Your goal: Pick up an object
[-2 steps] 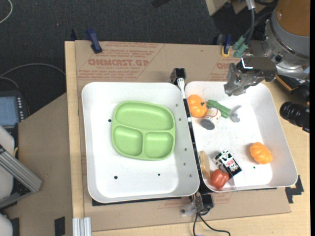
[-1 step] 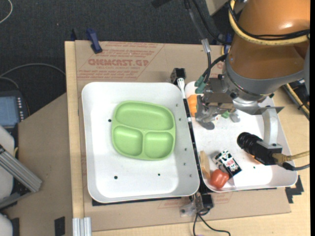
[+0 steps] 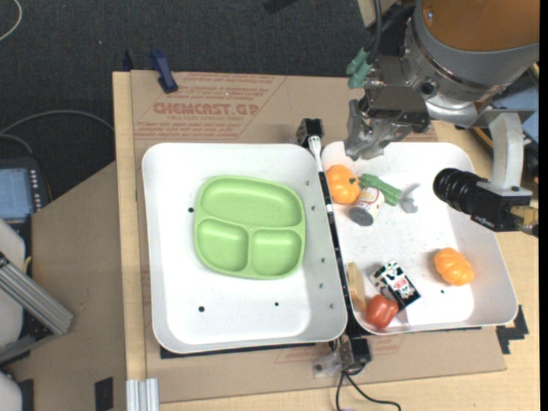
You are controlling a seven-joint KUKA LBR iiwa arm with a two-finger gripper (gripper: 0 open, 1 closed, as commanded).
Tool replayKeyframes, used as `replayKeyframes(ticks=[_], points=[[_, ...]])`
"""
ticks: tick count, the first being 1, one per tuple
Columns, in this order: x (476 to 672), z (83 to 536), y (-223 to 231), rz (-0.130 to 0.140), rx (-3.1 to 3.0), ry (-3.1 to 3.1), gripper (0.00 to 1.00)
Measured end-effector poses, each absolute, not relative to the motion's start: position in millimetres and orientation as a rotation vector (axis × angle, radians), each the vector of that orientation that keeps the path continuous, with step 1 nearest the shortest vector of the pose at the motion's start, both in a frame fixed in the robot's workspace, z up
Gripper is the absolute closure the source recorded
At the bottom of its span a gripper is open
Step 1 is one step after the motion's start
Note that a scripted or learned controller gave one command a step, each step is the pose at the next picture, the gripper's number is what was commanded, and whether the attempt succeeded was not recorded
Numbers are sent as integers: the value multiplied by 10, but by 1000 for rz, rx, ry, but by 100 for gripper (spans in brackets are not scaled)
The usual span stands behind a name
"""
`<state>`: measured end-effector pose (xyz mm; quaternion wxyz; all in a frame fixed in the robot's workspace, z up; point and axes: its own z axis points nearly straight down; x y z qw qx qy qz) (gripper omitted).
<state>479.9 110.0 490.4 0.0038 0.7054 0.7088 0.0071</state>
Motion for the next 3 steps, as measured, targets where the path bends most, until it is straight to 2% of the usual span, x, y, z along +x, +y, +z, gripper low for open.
replayKeyframes(ticks=[1,2,3], points=[[4775,3495,1547,-20,2222,2232,100],[4799,4819,1613,23,2214,2219,100],[4784,3923,1469,-14,2227,2221,100]])
